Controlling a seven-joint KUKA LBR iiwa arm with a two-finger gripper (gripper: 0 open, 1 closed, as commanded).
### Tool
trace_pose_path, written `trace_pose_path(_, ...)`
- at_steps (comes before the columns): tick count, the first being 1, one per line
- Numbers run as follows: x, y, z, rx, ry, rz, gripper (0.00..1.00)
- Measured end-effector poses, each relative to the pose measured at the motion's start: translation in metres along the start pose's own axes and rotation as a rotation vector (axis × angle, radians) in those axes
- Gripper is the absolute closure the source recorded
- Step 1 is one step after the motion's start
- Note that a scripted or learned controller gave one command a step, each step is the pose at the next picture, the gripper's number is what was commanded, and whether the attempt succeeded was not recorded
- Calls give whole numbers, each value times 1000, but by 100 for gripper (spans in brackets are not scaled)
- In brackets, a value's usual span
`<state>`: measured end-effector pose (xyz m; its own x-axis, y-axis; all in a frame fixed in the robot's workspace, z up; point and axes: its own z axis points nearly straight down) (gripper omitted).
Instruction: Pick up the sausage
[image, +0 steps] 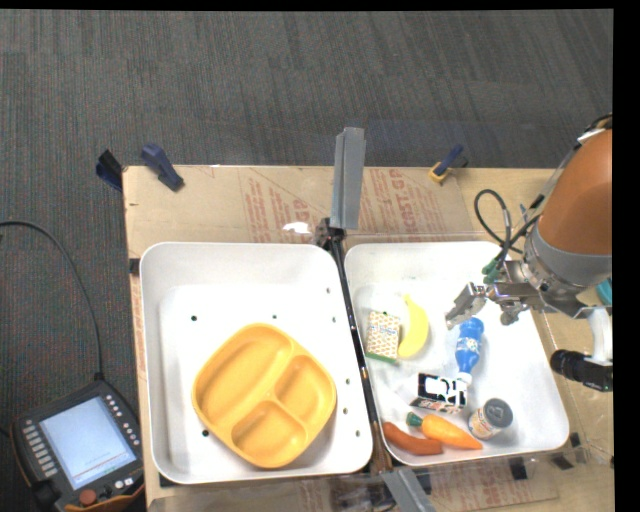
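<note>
Camera view from above puts the task at its start, by my reading: the sausage (411, 440) lies untouched in the near-left corner of the right bin (520, 420), and the claw (483, 304) hangs well apart from it, up by the bin's middle. Reaching, closing and lifting all appear to be left. From the claw, the sausage sits toward the viewer and to the view's left, touching or almost touching the carrot (450, 432).

How the claw stands I cannot tell; its metal parts blur together at this angle, and nothing shows between them.

Largest first. The left bin (170, 300), far to the view's left of the claw, is a shallow white plastic tray with rounded corners, as is the right bin under the claw. The yellow plate (262, 394) in the left bin is smooth, glossy and split into three compartments. Just beneath the claw stands out a blue bottle (467, 345), slim and shiny. The banana (413, 327), left of the claw, is curved and matte yellow. The sausage is a short reddish-brown cylinder with rounded ends, smooth-skinned; it looks likely to roll or slip.
</note>
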<state>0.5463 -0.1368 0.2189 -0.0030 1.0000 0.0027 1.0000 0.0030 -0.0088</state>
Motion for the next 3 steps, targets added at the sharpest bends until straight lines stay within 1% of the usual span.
trace_pose_path(1,-37,53,58,-4,-1,-275,0)
trace_pose_path(2,-26,100,133,-7,-3,-520,0)
trace_pose_path(3,-26,100,126,-7,-1,-517,100)
